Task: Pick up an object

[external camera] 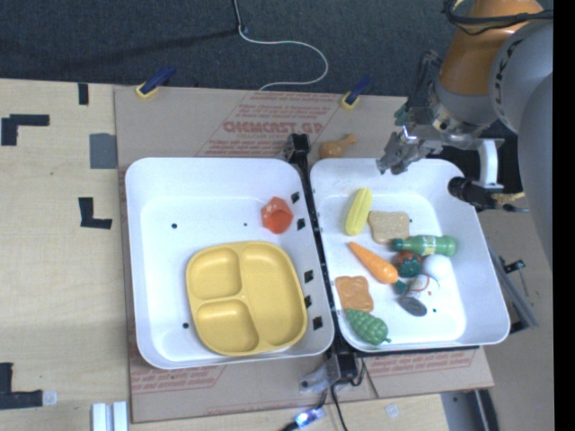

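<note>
At the near edge of the right bin [467, 326] lies a bumpy green toy vegetable [368, 328], with a flat orange-brown square like a toy cracker [353, 291] just above it. To their right sit a small dark grey oval piece [413, 305] and a little dark teal and red item [409, 266], too small to name. A smooth orange toy carrot [374, 262] lies slantwise in the middle, its tip toward the bin's divider. Beyond it a green toy bottle [423, 245] lies on its side, touching a tan slice of toy bread [389, 226]. A ribbed yellow toy corn cob [359, 210] stands nearly upright in the view, left of the bread.

In the left bin [153, 241] a glossy yellow plastic plate [244, 295] with three compartments fills the near half; a small red-orange rounded toy [278, 214] rests farther back, beside the right wall.

The gripper [396, 157] hangs over the far rim of the right bin, above and well apart from the corn. Its dark metal fingers point down and appear close together with nothing between them, though the view is too small to tell surely whether they are closed. Just outside the bins, on the cardboard [260, 128], lies a small tan toy piece [336, 145].
</note>
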